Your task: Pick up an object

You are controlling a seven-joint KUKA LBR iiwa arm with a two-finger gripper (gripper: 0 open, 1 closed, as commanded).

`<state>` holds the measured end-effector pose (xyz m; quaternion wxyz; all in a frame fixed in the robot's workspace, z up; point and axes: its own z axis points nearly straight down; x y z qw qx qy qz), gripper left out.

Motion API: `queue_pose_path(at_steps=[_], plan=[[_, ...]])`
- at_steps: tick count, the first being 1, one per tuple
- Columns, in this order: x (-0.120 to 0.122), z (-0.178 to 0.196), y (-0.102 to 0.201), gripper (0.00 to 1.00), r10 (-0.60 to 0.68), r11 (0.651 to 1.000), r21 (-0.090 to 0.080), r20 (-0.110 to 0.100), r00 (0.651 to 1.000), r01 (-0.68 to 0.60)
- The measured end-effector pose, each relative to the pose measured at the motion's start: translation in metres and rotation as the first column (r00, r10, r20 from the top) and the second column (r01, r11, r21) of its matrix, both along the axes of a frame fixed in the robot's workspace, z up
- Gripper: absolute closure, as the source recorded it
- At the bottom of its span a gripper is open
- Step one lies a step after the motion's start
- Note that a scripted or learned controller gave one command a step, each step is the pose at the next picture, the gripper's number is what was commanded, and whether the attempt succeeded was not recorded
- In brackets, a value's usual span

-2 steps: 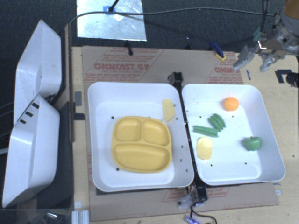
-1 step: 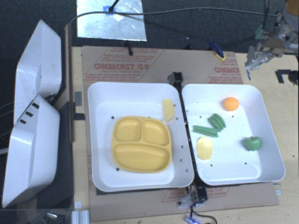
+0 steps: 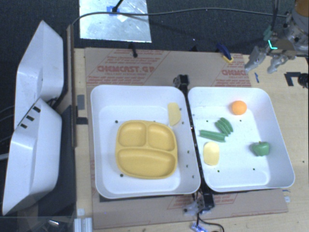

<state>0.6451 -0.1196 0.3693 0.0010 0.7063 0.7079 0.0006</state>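
My gripper [image 3: 264, 63] hangs at the upper right, above the bench behind the right bin [image 3: 277, 129], its two fingers spread apart with nothing between them. In the right bin lie an orange ball [image 3: 238, 107], two green bean pods [image 3: 218, 130], a green pepper [image 3: 260, 149] and a pale yellow piece [image 3: 211, 153]. The left bin [image 3: 104, 129] holds a yellow divided plate [image 3: 146, 149] and a pale yellow slice [image 3: 174, 114] near its right wall.
White machine housings [image 3: 34, 120] stand at the left. A shiny metal sheet [image 3: 115, 12] lies at the back, with a cable running across. A blue and yellow clip [image 3: 224, 53] sits on the cardboard behind the right bin.
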Motion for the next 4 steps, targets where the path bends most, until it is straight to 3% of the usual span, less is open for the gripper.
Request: queue_pose_path(at_steps=[1,2,3,4], plan=[[0.0,0.011,0.0,1.0,0.001,1.0,0.0,0.002,1.0,-0.001],[0.0,0.01,0.0,0.0,0.001,1.0,0.0,0.001,1.0,-0.001],[0.0,0.021,0.0,1.0,0.003,1.0,-0.001,0.003,1.0,-0.003],[0.0,0.021,0.0,0.0,0.003,1.0,-0.001,0.002,1.0,-0.003]])
